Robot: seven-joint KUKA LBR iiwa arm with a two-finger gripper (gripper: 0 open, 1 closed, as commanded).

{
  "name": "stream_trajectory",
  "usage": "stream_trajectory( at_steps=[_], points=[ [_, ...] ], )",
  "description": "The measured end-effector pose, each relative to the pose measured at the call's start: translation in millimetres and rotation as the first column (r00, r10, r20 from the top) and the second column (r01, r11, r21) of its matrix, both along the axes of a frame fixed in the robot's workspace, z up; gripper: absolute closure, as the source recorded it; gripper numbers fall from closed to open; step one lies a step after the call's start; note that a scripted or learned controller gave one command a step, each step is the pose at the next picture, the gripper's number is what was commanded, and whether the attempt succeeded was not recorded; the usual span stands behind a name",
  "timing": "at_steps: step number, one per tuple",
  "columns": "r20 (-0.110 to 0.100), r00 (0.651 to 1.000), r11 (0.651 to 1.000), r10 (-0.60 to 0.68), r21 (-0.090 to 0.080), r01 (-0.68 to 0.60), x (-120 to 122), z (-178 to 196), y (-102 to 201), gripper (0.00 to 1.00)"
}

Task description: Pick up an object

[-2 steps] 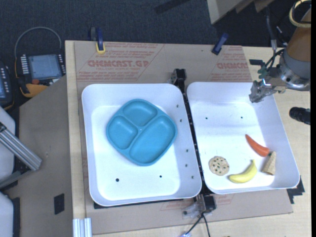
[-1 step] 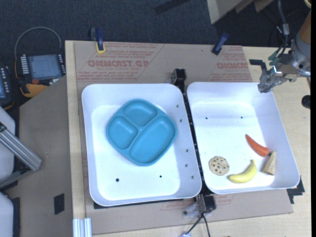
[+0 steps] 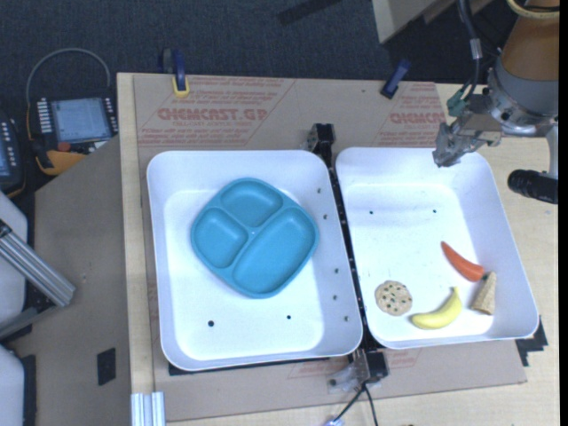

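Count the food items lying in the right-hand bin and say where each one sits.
4, all near the bin's front right corner: cookie, banana beside it, orange carrot behind, and a tan wedge at the right wall.

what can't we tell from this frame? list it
- Two-finger gripper, camera view: small and dark over the far edge of the right white plastic bin; open or shut cannot be read.
- Grey arm with orange band: cut off by the top and right edges.
- Small tan wedge-shaped object beside the yellow toy banana: too small to identify.
- Underside of the blue sectioned plastic plate: hidden by the plate itself.
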State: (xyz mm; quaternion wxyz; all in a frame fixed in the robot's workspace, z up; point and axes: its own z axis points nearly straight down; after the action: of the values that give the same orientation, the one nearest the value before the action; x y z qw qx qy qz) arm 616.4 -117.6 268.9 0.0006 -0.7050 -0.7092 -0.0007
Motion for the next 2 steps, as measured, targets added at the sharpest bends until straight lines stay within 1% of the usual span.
stream_trajectory(
  at_steps=[1, 2],
  points=[
    [-0.004, 1.000, 1.000, -0.001, 0.001, 0.001, 2, -16, 47, 1.00],
    [-0.003, 1.000, 1.000, 0.000, 0.000, 0.000, 5, -18, 102, 1.00]
  ],
)
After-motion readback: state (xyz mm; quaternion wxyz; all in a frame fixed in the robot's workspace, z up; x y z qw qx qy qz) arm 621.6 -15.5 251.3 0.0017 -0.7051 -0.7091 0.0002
